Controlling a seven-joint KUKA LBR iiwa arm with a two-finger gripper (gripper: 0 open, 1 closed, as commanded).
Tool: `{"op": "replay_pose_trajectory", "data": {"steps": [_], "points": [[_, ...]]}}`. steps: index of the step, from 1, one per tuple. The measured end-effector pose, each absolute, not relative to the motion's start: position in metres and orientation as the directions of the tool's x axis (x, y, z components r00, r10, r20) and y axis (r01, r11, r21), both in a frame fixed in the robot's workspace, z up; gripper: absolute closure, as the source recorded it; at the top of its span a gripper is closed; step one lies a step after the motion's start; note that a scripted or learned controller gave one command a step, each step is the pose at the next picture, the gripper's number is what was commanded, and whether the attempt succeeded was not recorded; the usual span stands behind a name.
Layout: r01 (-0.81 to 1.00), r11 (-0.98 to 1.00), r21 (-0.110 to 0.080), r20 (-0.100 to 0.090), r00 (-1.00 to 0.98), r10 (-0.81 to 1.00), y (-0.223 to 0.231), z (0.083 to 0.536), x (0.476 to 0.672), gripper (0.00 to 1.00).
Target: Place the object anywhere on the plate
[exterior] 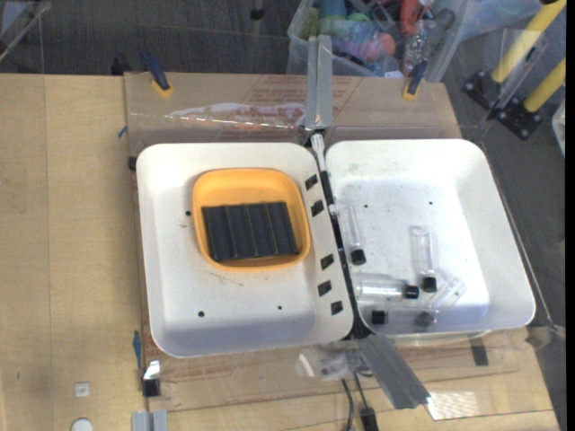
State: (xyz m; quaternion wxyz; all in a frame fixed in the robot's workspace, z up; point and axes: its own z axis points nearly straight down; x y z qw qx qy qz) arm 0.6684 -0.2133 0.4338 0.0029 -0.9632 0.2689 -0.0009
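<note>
An orange plate [247,185] with rounded corners sits in the left white bin [171,268], towards its back. A black ridged rectangular block [250,232] lies flat on the plate and covers most of its front half. In the right white bin [467,187] several clear tubes with black caps lie loose: one by the divider [349,232], one upright in the picture [420,251], and one along the front [382,288]. A small black cap [377,316] lies at the front wall.
The raised divider [322,232] between the bins carries black marks. Behind the bench stands a clear box of colourful toys [386,12]. A yellow and black stand [530,34] is at the back right. Blue clamps [160,81] hold the backboard.
</note>
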Motion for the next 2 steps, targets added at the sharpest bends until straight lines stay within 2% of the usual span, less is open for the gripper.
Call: {"op": "replay_pose_trajectory", "data": {"steps": [1,2], "points": [[-0.195,-0.981,-0.006,0.001,0.981,-0.195,-0.2195,0.4335,0.6682,1.0],[-0.192,-0.981,-0.006,0.001,0.981,-0.192,-0.2185,0.4335,0.6685,1.0]]}}
